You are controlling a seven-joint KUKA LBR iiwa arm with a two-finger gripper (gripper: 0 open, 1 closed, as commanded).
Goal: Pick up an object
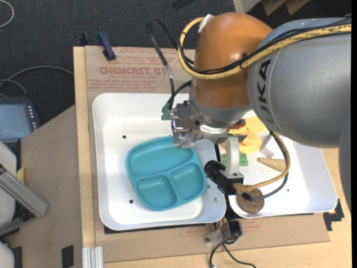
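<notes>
Below, the gripper [184, 138], grip indiscernible, meets a smooth teal three-compartment plate [165, 173].

Dark grey carpet [50, 21] surrounds the desk [134, 66], a brown board printed with red lettering. A blue clamp [106, 45] grips its far edge. Black cables [33, 74] trail across the floor.
</notes>
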